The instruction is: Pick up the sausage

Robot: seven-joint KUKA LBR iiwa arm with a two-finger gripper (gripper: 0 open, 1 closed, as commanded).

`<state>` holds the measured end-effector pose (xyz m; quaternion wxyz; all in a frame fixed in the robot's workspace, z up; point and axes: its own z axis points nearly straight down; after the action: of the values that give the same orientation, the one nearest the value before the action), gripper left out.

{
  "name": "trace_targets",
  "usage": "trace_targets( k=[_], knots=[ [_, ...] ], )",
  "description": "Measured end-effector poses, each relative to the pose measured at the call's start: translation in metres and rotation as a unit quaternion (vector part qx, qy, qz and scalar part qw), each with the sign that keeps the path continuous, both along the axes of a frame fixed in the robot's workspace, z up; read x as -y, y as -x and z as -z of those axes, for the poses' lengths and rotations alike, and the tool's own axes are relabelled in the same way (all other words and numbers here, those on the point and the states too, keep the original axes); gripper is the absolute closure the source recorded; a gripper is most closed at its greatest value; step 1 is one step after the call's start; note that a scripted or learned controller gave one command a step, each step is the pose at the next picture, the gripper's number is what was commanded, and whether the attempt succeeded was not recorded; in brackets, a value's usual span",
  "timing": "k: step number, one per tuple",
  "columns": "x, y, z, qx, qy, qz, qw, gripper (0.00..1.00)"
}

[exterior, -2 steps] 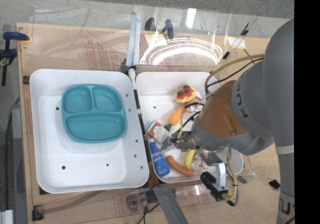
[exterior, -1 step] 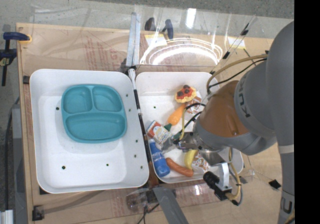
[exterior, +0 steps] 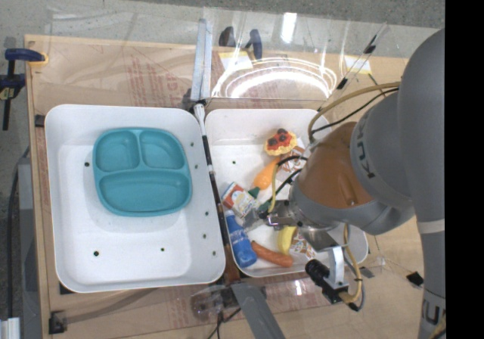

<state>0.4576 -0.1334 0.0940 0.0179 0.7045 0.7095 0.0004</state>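
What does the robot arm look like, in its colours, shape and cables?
The arm is thick and rounded, with smooth grey shells and a wide orange band above the wrist. Dark lettering shows on the grey part beside the band. Thin black and yellowish cables loop along it.

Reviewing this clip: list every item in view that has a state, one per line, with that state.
sausage: lying flat at the right bin's near edge, not held.
teal plate: flat, face up in the left bin, compartments bare.
carrot: lying slanted in the right bin.
pizza slice: lying near the right bin's far side.
blue bottle: lying on its side beside the sausage.
banana: lying just beyond the sausage.
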Motion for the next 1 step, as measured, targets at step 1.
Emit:
trace_targets(
  k=[1],
  knots=[
    [0.0007, -0.0003, 0.0000, 0.000, -0.0002, -0.008, 1.0000, 0.00]
  ],
)
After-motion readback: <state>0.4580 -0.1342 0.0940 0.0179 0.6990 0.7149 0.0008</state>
